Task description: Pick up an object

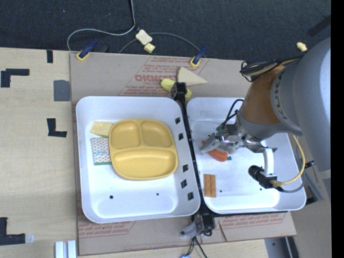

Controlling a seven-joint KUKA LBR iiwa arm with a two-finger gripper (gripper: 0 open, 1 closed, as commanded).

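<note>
Two white bins sit side by side: the left bin point(86, 198) is crowded by a yellow divided plate point(143, 148); the right bin point(242, 198) has bare floor around an orange carrot-like piece point(218, 155) beneath the gripper point(215, 142), grip state indiscernible, and a small brown card point(209, 185) near its left wall.

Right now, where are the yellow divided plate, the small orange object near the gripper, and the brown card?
yellow divided plate point(144, 148), camera view, ridge between its compartments
small orange object point(218, 155), camera view, its middle
brown card point(209, 185), camera view, its centre
</note>
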